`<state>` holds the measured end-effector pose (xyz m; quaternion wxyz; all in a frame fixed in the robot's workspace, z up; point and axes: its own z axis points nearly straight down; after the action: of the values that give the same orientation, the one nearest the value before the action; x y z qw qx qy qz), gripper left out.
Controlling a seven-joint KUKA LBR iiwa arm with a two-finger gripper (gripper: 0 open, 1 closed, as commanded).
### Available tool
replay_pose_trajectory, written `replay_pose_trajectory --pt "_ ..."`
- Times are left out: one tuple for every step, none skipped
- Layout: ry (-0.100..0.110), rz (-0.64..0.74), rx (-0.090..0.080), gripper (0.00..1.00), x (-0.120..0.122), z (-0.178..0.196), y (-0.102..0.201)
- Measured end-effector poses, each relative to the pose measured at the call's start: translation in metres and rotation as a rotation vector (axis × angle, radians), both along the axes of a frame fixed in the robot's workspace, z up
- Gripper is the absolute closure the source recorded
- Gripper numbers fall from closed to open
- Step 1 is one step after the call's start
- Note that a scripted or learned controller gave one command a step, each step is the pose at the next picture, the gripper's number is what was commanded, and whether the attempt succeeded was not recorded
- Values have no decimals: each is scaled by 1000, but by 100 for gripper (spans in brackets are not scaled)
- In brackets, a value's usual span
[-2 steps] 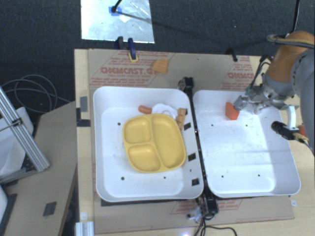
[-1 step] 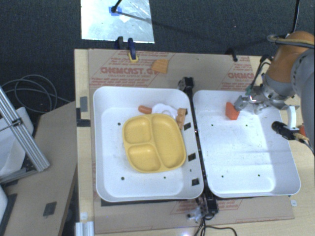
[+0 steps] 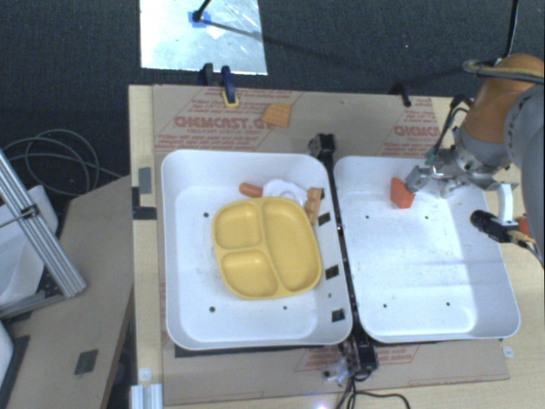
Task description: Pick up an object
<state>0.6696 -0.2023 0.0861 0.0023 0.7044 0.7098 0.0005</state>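
Observation:
A small orange block (image 3: 401, 192) lies in the right bin (image 3: 426, 305), near its far left corner. My gripper (image 3: 423, 178) is low over that bin, just right of the block and very close to it, and I cannot tell if they touch. In the left bin (image 3: 192, 313) a yellow divided plate (image 3: 264, 247) lies flat. Behind the plate are an orange sausage-shaped piece (image 3: 251, 190), a white piece (image 3: 285, 191) and a small tan piece (image 3: 313, 201).
A tan wedge (image 3: 277, 113) lies on the cardboard behind the left bin. A blue and yellow clamp (image 3: 228, 82) sits at the bench's far edge. The arm's wrist (image 3: 494, 122) fills the far right corner, with a black and orange part (image 3: 502, 227) over the right bin's right side.

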Motion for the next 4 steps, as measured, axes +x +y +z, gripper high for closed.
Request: replay_pose_trajectory --pt "0 -1 0 0 0 0 -2" --pt "0 0 0 0 0 0 -2" --pt "0 0 1 0 0 0 -3" --pt "3 -6 0 0 -16 -1 -4"
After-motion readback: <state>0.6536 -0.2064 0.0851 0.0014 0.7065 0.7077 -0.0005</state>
